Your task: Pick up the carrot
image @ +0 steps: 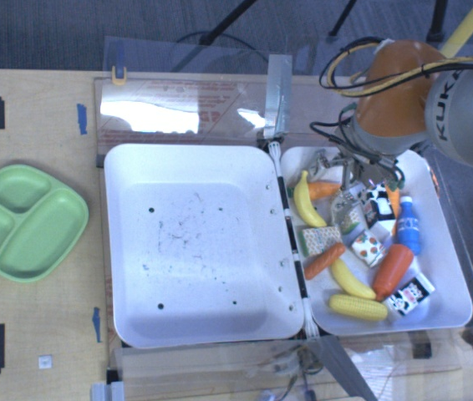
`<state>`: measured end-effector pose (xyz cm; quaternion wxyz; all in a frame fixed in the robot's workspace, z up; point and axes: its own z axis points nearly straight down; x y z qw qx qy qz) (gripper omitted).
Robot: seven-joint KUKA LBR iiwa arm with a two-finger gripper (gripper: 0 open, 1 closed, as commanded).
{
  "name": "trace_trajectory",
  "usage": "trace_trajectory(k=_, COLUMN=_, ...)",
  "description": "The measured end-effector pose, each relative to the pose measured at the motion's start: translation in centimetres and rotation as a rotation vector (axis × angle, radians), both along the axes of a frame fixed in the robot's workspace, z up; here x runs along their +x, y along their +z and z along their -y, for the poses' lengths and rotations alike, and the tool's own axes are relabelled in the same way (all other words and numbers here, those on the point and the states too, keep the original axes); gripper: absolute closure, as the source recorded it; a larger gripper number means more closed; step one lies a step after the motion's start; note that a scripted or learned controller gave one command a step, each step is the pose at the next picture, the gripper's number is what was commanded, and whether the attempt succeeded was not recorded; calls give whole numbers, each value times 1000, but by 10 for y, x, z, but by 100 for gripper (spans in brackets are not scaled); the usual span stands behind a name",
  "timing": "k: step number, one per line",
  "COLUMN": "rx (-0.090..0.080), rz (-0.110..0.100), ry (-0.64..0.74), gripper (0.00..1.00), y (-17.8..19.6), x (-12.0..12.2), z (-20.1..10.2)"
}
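Down over the back of the right bin (458, 295) hangs the tool (355, 192), under the big grey arm (462, 119) with its orange band (395, 86). I cannot tell how wide the tool is open, or if it has hold of anything, because the toys under it make a jumble.

Now the rest, from biggest to smallest, all placed from the right bin.

The counter (36, 324) is light wood, and the right bin sits on it. The left bin (195, 241) touches the right bin's left side. It is white with small dark dots and faint scratches. A green plate (23, 220) with three parts lies well apart from the right bin, past the left bin. A clear plastic sheet (182, 107) lies behind the left bin.

Inside the right bin, a yellow banana (305, 203) curves along the left wall near the back. A second banana (350, 279) lies near the middle, toward the front. A yellow corn cob (357, 307) lies at the front. A red pepper (392, 271) leans just right of the second banana. A blue bottle (408, 224) stands by the right wall.

The carrot (323, 261) is orange and lies by the left wall, between the two bananas, touching a small speckled block (320, 239). It is near the tool but apart from it. Another orange piece (323, 189) lies just beside the first banana, close under the tool. A small black and white box (410, 295) sits in the front right corner. A little white cube (368, 247) with red spots sits in the middle.
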<state>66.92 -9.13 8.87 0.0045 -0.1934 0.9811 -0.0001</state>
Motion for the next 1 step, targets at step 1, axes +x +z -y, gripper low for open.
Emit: trace_trajectory(k=1, rx=-1, rz=-1, ry=67, gripper=0, y=84, x=-52, z=60)
